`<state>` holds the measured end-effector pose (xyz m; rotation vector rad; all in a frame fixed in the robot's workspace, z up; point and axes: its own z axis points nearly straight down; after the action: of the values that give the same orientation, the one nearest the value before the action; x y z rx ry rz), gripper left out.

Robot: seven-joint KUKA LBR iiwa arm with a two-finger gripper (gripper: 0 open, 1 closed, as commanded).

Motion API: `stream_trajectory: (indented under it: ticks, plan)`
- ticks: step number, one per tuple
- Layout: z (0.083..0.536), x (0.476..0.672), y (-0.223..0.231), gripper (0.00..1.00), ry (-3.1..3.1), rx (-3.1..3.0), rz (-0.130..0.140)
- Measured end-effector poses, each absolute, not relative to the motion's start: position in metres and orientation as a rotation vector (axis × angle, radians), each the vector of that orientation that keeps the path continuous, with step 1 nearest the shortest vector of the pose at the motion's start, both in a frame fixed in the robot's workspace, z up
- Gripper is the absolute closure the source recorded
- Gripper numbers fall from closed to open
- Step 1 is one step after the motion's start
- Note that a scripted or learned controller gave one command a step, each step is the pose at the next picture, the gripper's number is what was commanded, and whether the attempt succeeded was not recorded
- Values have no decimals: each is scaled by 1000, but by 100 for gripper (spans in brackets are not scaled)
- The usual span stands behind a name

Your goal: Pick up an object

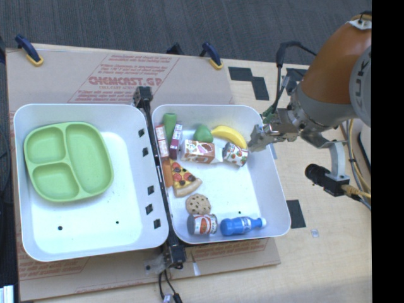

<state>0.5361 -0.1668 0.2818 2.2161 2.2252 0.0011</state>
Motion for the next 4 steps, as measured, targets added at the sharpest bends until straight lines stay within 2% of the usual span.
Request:
stream_trajectory:
  ticks: [1,2,3,4]
  plan:
    - [249,476,-178,100,2229,2216,-3]
    - [231,476,-183,100,2230,2217,-3]
    - [247,521,-199,100,2227,2216,0]
    - [237,554,-210,100,2229,2214,0]
